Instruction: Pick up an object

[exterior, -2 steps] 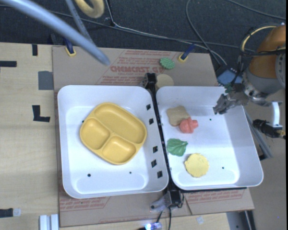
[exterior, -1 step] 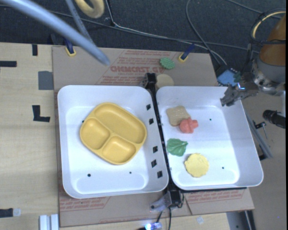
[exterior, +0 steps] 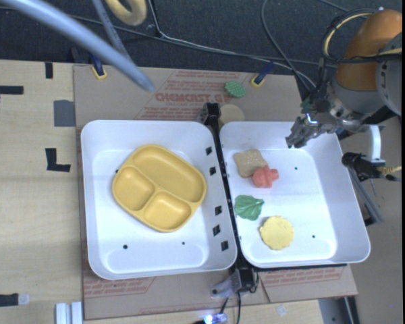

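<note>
The grey arm's gripper (exterior: 298, 139) hangs over the right white bin (exterior: 337, 201) at its one o'clock corner; whether its fingers are wide or narrow cannot be told. Left of the bin's centre lie a tan lump (exterior: 248, 161), a red piece (exterior: 264, 177), a green leaf (exterior: 248, 207) and a yellow disc (exterior: 277, 232). The left white bin (exterior: 98, 181) holds a yellow divided plastic tray (exterior: 159, 187).

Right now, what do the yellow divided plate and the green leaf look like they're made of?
The yellow divided plate looks like molded plastic: one even colour, smooth rounded compartment ridges, a soft semi-matte sheen. The green leaf seems to be soft rubber or plastic toy food, matte, with a faint raised vein; the view leaves the exact material open.
</note>
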Motion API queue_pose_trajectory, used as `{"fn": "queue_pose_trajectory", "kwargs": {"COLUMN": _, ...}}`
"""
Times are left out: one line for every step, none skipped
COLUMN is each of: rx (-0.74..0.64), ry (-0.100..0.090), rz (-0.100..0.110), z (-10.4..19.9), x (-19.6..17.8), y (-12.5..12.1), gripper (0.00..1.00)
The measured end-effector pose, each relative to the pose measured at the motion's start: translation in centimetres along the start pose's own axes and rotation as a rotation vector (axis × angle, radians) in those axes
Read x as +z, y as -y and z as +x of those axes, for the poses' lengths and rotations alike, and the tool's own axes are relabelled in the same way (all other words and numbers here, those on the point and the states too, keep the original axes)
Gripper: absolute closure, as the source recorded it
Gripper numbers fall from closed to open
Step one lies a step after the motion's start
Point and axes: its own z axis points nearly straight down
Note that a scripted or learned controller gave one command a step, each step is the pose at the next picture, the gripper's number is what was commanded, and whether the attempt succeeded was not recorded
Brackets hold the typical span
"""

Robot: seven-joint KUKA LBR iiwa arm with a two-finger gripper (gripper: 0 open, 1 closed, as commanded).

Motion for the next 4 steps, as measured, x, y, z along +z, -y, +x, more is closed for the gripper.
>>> {"fn": "queue_pose_trajectory", "kwargs": {"rx": 0.003, "ry": 0.001, "rz": 0.002, "z": 4.5, "x": 0.5, "y": 0.2, "gripper": 1.0}}
{"fn": "queue_pose_trajectory", "kwargs": {"rx": -0.002, "ry": -0.001, "rz": -0.001, "z": 9.8, "x": -0.9, "y": -0.1, "gripper": 1.0}}
{"fn": "queue_pose_trajectory", "kwargs": {"rx": 0.0, "ry": -0.001, "rz": 0.0, "z": 15.2, "x": -2.0, "y": -0.2, "gripper": 1.0}}
{"fn": "queue_pose_trajectory", "kwargs": {"rx": 0.0, "ry": -0.001, "rz": 0.001, "z": 19.7, "x": -2.3, "y": -0.4, "gripper": 1.0}}
